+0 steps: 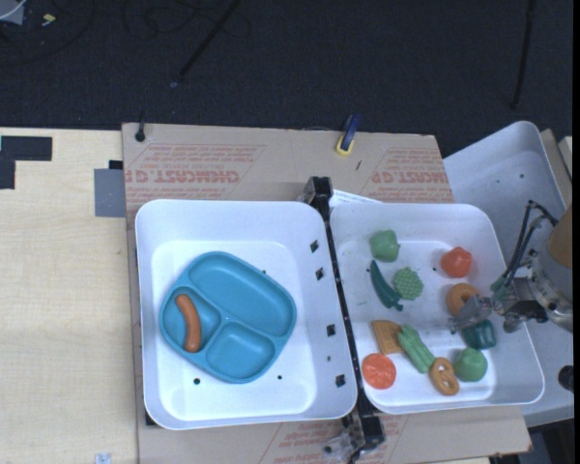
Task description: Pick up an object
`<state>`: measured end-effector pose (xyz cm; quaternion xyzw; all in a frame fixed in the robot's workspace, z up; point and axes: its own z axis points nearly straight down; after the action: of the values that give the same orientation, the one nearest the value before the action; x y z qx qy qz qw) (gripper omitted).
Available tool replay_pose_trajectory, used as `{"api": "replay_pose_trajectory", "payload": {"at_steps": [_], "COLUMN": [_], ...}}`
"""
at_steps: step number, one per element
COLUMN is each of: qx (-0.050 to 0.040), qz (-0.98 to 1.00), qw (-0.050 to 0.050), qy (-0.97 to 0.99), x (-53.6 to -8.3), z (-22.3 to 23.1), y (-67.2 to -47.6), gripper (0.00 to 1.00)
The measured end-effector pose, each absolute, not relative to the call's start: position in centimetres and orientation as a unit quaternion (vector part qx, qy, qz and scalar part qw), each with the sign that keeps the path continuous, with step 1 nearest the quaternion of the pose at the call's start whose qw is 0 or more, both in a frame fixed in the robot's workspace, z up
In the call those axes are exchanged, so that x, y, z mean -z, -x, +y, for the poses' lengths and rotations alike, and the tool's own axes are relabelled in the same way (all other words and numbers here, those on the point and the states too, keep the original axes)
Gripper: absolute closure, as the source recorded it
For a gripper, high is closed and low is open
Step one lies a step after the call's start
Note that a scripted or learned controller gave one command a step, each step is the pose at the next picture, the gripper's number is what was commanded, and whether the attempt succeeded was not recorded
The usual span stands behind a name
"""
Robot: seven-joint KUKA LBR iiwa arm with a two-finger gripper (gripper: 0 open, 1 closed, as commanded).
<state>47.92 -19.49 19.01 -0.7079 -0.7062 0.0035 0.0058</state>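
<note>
Dark carpet floor with cables behind a pale wooden bench.

A blue divided plate lies in the white bin at the lower left of the frame, with an orange sausage in its left compartment. Both bins rest on a cardboard sheet printed with red letters. A blue-and-yellow clamp grips the sheet's top edge, and dark carpet fills the upper frame.
</note>
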Motion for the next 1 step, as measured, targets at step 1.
{"api": "replay_pose_trajectory", "payload": {"at_steps": [1], "qx": [-0.0006], "qz": [-0.707], "qw": [0.001], "qy": [0.707], "x": [-19.54], "z": [-19.53], "y": [-48.2], "gripper": [0.0]}}
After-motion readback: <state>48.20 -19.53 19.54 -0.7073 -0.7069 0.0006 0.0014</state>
